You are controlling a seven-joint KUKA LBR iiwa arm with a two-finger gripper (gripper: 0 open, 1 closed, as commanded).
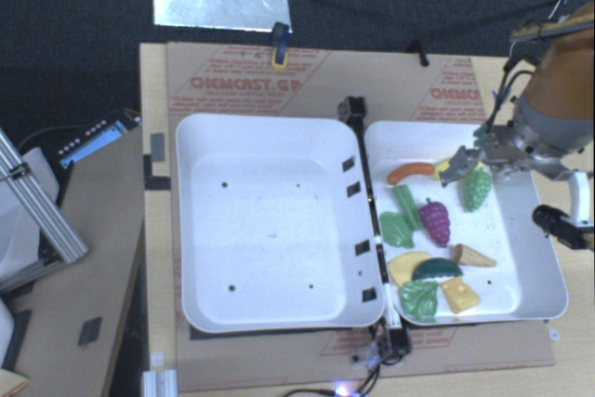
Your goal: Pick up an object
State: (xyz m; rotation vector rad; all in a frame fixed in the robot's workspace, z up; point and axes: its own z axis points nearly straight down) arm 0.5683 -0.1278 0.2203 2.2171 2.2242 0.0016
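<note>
The arm reaches in from the right over the right bin [544, 293], and its gripper [462, 165] hangs above the upper part of that bin, close to a small yellow piece [445, 170] and the right end of an orange chili-shaped toy [411, 172]. Just to the right of the gripper lies a green bunch of grapes [477, 188]. Whether the claw is open or closed cannot be told from this view, and nothing is visibly held. The candidates for picking all sit in the right bin: besides those near the gripper there are a purple bunch of grapes [435, 220], a green leafy vegetable [402, 216], an ice cream cone [473, 256], and a crowded cluster at the lower edge made of a yellow slice [406, 268], a dark green piece [437, 269], a green leaf [419, 297] and a cheese wedge [459, 295]. The left bin [270, 218] plays no part in this step. To do the step well, the program would probably do best to commit to one item close beneath the gripper, such as the green grapes or the chili, since they lie apart from the crowded lower cluster. The descent should centre on the chosen body, closing across its narrow side, so a neighbour is not nudged or caught as well. A lift should likely follow only once the grip is firm.
</note>
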